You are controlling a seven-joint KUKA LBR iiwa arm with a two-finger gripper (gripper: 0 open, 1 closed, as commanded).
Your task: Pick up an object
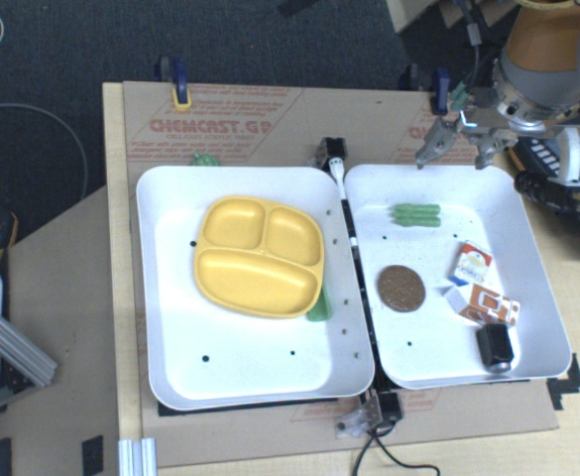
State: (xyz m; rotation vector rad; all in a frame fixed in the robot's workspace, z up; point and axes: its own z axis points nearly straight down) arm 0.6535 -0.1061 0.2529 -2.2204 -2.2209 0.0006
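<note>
Nearest the camera, along the bench's front edge, a black cable (389, 451) leaves a small clamp (373, 415) at the seam between the two bins and runs off the bottom of the view. At the far left, a grey metal bracket (12, 345) is cut off by the frame edge.

Inside the left white bin (171, 365) lies a yellow three-compartment plastic plate (260, 256), tilted slightly. A green object (318, 307) peeks from under the plate's right edge, mostly hidden, so its shape cannot be made out. Another green scrap (205, 160) lies just outside that bin's far rim.

The right white bin (438, 365) holds a ridged green piece (415, 215) near its far side, a round brown disc (402, 289) toward the middle, a small white-and-orange carton (471, 264), an orange-patterned packet (491, 306) just beside it, and a black cylindrical object (495, 347) by the near rim.

Above the far right corner of this bin hovers the grey two-finger gripper (458, 147), its fingers (433, 145) spread apart and holding nothing, well apart from every object. The arm's orange band (552, 28) is cut off at the top edge.
</note>
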